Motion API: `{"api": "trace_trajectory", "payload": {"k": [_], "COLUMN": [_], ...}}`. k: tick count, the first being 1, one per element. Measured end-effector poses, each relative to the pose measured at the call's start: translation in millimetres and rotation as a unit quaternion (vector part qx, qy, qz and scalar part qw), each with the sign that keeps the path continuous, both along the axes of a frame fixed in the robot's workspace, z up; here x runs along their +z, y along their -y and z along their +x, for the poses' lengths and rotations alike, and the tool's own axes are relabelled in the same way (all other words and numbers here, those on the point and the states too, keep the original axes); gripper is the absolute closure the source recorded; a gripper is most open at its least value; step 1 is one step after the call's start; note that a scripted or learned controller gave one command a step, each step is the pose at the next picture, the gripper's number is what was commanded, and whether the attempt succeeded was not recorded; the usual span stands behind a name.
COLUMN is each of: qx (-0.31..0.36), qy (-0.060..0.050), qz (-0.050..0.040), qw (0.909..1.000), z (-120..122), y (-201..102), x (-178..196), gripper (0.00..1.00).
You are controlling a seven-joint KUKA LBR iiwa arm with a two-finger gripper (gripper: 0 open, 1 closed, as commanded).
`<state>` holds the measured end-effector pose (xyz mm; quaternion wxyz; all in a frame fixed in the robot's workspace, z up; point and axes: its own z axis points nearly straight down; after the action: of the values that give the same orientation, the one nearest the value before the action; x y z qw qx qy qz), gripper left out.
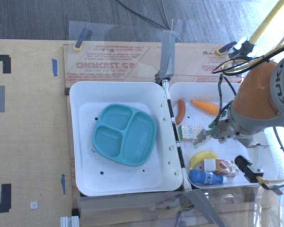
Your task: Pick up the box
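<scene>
Grey robot arm reaches into the right white bin.
Its gripper sits at the small speckled box near the bin's left wall; I cannot tell how open it is. A yellow banana lies below the box, and a teal divided plate lies in the left bin.

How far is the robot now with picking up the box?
Nothing looks finished yet. The box lies in the right bin, near the front, beside the banana and the blue bottle. In hand: the gripper hangs over the bin's middle, near a small packet, apart from the box. Left: reaching the box, closing on it, lifting it.
</scene>
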<state>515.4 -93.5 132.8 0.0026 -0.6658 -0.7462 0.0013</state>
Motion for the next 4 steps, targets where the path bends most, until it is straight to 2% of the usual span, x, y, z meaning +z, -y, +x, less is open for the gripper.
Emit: {"api": "trace_trajectory", "payload": {"k": [1,2,3,4], "qx": [-0.005,0.07,-0.002,-0.001], "qy": [0.004,0.006,0.005,0.006], "qz": [-0.0001,-0.0017,-0.0007,-0.0012], "qw": [1.0,0.9976,1.0,1.0], "z": [19.6,120.7,102.3,102.8], "y": [0.4,5.1,4.8,5.1], "x": [-44.1,-44.8,-44.7,-33.6], "gripper": [0.0,0.0,0.0,1.0]}}
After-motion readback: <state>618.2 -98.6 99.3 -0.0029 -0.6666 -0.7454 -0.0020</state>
